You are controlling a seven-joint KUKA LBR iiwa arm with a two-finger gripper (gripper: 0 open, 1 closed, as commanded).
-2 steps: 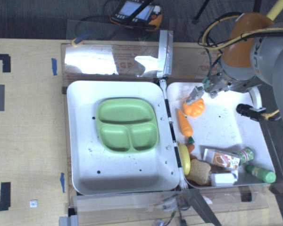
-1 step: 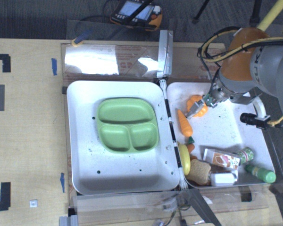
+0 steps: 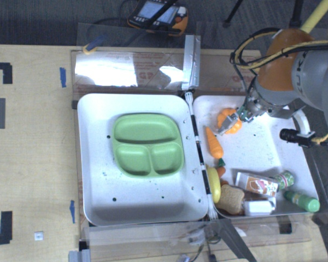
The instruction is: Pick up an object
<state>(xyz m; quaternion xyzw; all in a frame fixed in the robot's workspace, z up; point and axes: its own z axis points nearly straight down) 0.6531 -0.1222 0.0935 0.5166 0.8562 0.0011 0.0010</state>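
Bench: tan board at left with black corner marks and blue tape.

Left bin: white, shallow. A green tray lies in its middle, three compartments, one long at the far side and two smaller at the near side. Nothing seen in the compartments.

Beyond the bins: clear plastic sheet with glare, and a handheld pendant on the floor farther back.

Right bin: white, holds all the loose items.
- Carrot just right of the divider, lying lengthwise, green tip toward the near side.
- Banana along the divider at the near left corner.
- Brown bun touching the banana's right side.
- Snack box, red and white, right of the bun; a white block just nearer.
- Green bottle at the near right corner, lying down.
- Orange fruit in the far left part of the bin, near the carrot's far end.

Gripper: reaches in from the right, tilted, tips down at the orange fruit, overlapping it. Finger spread cannot be told; grip on the fruit not confirmed. Grey arm with orange band sits over the far right of the bin.
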